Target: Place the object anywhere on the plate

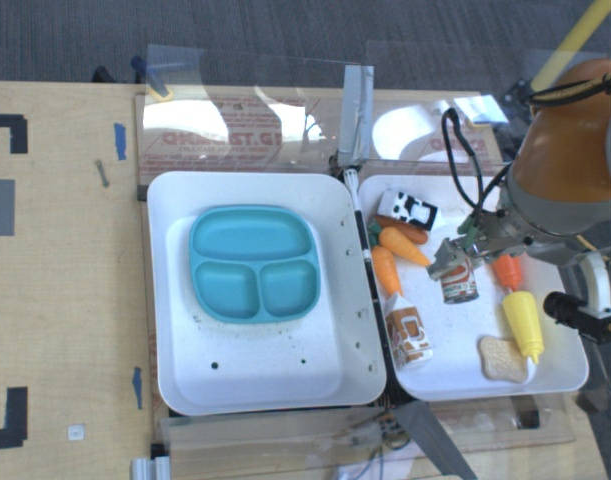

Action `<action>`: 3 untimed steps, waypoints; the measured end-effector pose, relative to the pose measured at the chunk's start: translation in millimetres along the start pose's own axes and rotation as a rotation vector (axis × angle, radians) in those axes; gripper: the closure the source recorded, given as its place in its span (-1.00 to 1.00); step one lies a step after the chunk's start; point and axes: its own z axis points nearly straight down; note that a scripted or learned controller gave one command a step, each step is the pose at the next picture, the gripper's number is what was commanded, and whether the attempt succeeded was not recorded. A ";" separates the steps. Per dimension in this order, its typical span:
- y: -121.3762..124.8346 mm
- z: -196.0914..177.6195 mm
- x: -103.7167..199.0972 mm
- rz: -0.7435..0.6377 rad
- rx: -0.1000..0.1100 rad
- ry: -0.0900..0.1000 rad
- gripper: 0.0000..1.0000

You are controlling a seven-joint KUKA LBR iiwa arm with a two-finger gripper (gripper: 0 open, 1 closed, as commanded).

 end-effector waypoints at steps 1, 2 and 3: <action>52.1 2.7 40.3 -0.106 -0.003 0.000 1.00; 113.8 16.6 96.8 -0.155 -0.001 0.002 1.00; 159.5 117.1 140.1 -0.060 -0.015 0.004 1.00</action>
